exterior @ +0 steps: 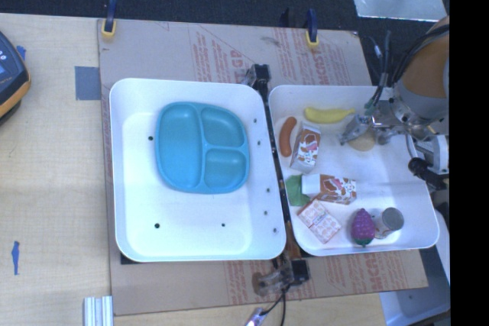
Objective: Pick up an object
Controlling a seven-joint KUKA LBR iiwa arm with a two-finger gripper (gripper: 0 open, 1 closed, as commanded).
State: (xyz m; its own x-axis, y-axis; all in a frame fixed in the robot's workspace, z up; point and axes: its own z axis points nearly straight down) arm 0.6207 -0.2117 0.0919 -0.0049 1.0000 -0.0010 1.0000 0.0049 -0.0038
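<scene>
Nearest the camera in the right bin (428, 240), a purple berry-like toy (362, 226) and a small grey can (390, 221) sat just inside the front rim, with a checked packet (318, 221) beside them, all loose and unheld. Beyond the can lay open white floor, likely the easiest room for a descent. Farther back, past a yellow banana (328, 115) by the far wall, the gripper (364, 131) hovered over a pale object (365, 140), too blurred to tell if its jaws were apart or together.
</scene>
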